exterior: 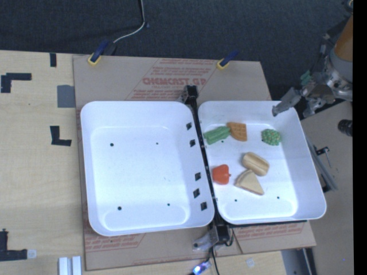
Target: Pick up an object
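The gripper (291, 103) hovers at the right white bin's (309, 205) 1 o'clock corner; its opening cannot be told. Descend squarely over the small green bumpy lump (271, 136).

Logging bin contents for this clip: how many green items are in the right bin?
2. A long green piece lies near the divider, touching the orange wedge; a small green clump sits toward the bin's right side. None seems hidden.

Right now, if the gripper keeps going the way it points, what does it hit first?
Probably the right bin's top-right rim; past that, the green piece. The gripper slants down-left, but its height is unclear.
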Robot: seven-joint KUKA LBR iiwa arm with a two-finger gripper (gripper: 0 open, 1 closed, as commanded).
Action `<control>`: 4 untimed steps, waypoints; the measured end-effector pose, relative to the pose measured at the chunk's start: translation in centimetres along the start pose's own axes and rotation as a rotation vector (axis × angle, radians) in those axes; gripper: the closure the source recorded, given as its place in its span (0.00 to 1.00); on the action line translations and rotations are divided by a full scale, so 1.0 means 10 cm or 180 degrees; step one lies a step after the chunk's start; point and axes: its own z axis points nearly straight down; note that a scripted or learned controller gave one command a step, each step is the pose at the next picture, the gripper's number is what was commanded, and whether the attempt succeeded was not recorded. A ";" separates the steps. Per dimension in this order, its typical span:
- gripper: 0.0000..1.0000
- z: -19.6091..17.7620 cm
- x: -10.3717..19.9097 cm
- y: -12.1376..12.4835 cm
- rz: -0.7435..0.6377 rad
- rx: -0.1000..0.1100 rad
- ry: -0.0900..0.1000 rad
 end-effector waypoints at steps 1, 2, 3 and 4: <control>0.00 -1.21 -0.17 -0.91 0.0013 -0.0022 -0.0008; 0.00 -2.23 -0.17 -1.34 0.0005 -0.0043 -0.0016; 0.00 -0.43 -0.14 -1.34 0.0004 0.0047 0.0020; 0.00 -2.02 0.30 -1.20 -0.0018 -0.0060 -0.0014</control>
